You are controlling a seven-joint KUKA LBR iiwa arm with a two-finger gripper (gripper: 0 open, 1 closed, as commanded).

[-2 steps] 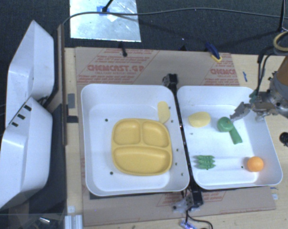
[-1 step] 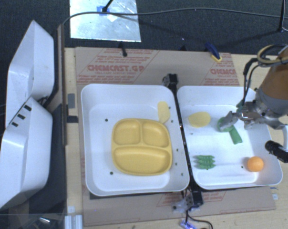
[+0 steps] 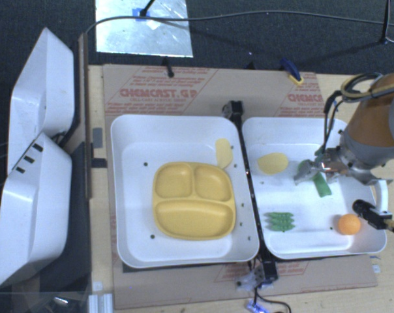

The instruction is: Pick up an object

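So the setup is two white bins side by side, and I'll use the black divider strip (image 3: 248,175) between them as my reference for everything. On the far side of it from the arm, the left bin (image 3: 135,194) holds a yellow sectioned tray (image 3: 194,199) sitting flat in the middle, plus a small yellow piece (image 3: 224,152) leaning up near the divider. Looks like that side is just a holding area, nothing going on there.

The action is in the right bin (image 3: 301,243). Just past the divider there's a pale yellow oval (image 3: 272,163), and lower down a green pea pod (image 3: 279,222), both lying loose and flat on the bin floor, spread out enough that a gripper could get at each one on its own. Way out from the divider, near the far lower corner, is an orange ball (image 3: 348,224).

The gripper (image 3: 314,172) is down low in that bin, well out from the divider, and there's a green stick (image 3: 322,185) right at its tip, angling out from under it. My guess is that's the pick target, since the arm comes in tilted right over it. The stick's upper end sits at or between the fingers, but honestly I can't tell whether the jaws are wide, narrow, or actually clamped on it, since it's too blurry there. The stick's lower end looks like it's resting on the bin floor, so I wouldn't call it picked up.
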